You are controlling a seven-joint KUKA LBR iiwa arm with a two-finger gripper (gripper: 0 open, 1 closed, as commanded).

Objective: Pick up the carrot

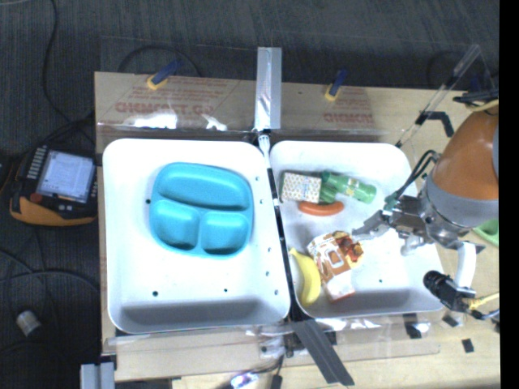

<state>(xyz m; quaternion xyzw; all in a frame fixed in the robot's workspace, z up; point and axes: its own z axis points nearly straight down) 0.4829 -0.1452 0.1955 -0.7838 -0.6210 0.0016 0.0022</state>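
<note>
The carrot (321, 209), a short orange-red tapered piece, is lying flat in the right bin (381, 286), just below the green bottle (347, 189). The gripper (379, 221) is hovering nearby; finger state cannot be determined.

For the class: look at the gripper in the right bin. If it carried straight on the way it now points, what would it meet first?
The gripper points left and slightly down in the view, so it would probably meet the snack packet first, not the carrot, which lies further up. Its height above the packet is unclear, so it might pass over.
</note>
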